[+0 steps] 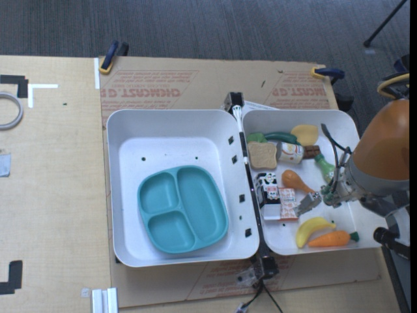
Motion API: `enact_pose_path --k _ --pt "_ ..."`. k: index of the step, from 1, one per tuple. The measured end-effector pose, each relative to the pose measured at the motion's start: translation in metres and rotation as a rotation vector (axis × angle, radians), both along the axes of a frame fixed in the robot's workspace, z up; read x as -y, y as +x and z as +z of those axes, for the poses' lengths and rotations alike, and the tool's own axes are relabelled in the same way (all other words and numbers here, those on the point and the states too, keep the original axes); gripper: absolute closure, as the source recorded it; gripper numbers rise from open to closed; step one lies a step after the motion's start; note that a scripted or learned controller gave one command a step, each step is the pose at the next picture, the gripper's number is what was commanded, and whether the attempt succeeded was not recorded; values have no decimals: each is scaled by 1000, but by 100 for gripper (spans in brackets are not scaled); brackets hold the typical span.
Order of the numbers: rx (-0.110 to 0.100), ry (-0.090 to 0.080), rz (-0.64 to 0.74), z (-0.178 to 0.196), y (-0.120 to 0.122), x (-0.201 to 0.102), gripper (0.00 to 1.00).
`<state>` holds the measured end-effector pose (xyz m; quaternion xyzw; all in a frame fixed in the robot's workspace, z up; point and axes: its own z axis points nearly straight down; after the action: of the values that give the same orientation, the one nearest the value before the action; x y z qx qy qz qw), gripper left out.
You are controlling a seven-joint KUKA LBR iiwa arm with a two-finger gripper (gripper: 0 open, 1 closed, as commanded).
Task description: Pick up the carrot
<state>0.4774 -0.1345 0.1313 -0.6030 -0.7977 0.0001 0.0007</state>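
Note:
The carrot (pixel 331 239), orange with a green stub at its right end, lies flat near the front edge of the right bin (pixel 345 119). A yellow banana (pixel 311 230) touches its left end. My gripper (pixel 320 198) hangs low over the middle of the right bin, a little behind and to the left of the carrot, and apart from it. Nothing shows in its grasp. The arm's orange band (pixel 389 142) rises at the right.
Packed in the right bin are a bread slice (pixel 262 154), a can (pixel 291 152), an orange drumstick (pixel 296 180), a small carton (pixel 267 188), a packet (pixel 287 205) and green and yellow toy foods. A teal divided plate (pixel 182 208) lies in the left bin (pixel 120 175).

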Motion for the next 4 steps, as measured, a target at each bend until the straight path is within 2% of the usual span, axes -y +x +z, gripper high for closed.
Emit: enact_pose_path --k 1,2,3,4 --pt "0 0 -57 -39 0 -32 0" --pt "1 -2 -191 -39 73 -10 0" --pt "2 -1 -163 -20 106 42 0" --pt "13 -8 -19 -35 75 20 0"
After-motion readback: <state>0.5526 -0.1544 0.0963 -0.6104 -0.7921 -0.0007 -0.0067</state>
